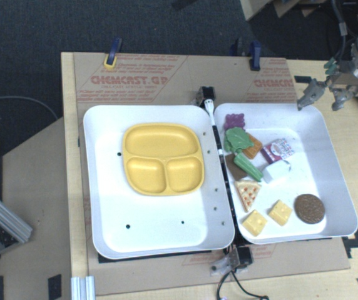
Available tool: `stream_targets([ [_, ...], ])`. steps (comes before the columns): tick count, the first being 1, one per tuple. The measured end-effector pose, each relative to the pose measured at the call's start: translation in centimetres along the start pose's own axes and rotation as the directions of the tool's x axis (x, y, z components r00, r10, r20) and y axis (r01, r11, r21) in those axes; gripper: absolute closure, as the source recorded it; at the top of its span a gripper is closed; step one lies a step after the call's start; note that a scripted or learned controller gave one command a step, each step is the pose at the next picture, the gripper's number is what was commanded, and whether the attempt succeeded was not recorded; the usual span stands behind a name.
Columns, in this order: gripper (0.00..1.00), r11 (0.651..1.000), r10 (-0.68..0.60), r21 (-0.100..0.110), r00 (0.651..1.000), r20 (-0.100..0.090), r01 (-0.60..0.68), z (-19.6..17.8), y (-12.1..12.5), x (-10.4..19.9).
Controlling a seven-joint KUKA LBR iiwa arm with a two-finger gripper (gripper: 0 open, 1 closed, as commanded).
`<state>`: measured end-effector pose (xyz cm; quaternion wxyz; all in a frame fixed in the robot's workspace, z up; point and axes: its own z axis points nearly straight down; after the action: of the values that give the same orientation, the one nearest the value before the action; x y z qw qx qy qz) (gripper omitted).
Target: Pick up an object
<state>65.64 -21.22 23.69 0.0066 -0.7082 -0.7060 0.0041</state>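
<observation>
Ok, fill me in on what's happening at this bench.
The gripper hangs open above the far right corner of the right bin, holding nothing. That bin holds small toy foods: a brown cookie, two yellow cheese cubes, a pizza slice and green pieces. The left bin carries a yellow divided plate. Nothing is picked up yet.

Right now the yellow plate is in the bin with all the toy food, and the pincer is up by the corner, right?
Not quite. In the camera view, the yellow plate sits alone in the left bin; the toy food is in the right bin. The pincer is up by the corner.
</observation>
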Motion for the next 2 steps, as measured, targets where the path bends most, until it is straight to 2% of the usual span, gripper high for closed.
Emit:
stream_targets([
  [1, 0.00, 1.000, -0.003, -0.015, 1.000, 0.004, 0.003, -1.0, 0.3, 0.1],
  [2, 0.00, 1.000, -0.003, -0.009, 1.000, 0.002, 0.003, 5.4, 0.3, 0.0],
])
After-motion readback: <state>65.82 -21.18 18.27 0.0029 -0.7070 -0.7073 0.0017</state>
